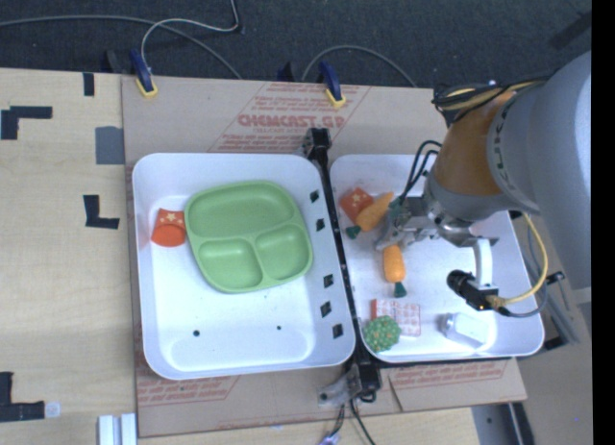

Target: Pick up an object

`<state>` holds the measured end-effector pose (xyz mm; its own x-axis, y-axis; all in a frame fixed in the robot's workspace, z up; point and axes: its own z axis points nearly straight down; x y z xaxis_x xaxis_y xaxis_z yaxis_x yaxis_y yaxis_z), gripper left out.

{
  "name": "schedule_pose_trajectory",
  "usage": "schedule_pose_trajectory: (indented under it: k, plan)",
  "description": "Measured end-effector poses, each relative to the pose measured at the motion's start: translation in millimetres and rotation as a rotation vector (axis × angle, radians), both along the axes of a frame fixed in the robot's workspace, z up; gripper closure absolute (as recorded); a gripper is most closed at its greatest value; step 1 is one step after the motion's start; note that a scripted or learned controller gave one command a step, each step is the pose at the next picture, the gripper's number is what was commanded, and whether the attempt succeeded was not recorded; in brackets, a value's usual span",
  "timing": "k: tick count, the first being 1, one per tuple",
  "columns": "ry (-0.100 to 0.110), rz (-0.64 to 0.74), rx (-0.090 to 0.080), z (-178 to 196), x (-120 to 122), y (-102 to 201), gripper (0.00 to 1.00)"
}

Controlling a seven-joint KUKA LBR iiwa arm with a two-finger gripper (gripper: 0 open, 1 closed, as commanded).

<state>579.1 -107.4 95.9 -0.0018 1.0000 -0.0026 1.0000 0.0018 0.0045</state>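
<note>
Gripper (pixel 402 232) low in right bin (pixel 509 342), frame center-right, just above carrot (pixel 393 262); grip state can't tell. Strawberry (pixel 357 203) upper left of it, broccoli (pixel 382 333) below. Green tray (pixel 252 234), orange cup (pixel 170 228) in left bin (pixel 154 337).

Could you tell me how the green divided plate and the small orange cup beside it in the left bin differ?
The green divided plate is much larger than the orange cup. The plate is pale green with three compartments; the cup is orange-red and has a single body. The plate sits near the middle of the left bin, while the cup lies at the plate's left edge, near the bin's left wall. Both rest in the same bin, away from the end effector.
</note>
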Motion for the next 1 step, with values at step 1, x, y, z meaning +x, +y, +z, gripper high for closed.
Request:
schedule_pose_trajectory:
  k: [1]
  plan:
    - [0.004, 0.001, 0.004, 88.9, 29.1, 80.1, 1.00]
